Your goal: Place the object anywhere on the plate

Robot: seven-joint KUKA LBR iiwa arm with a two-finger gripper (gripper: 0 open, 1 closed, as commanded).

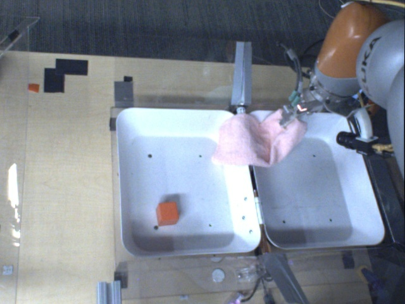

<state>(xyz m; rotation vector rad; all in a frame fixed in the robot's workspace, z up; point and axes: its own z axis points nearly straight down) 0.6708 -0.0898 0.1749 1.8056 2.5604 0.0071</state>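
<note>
One soft pink cloth point(258, 138) hangs crumpled, pinched in hand point(292, 114), w/ orange cube point(168, 213) in left bin point(136, 170).

Pink cloth point(256, 139) draped across divide between bins, corner at claw point(293, 114); orange block point(168, 213) in left bin point(190, 246).

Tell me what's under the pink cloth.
The pink cloth drapes over the divide between the left bin and right bin, covering both rims there. Anything else beneath is hidden.
</note>
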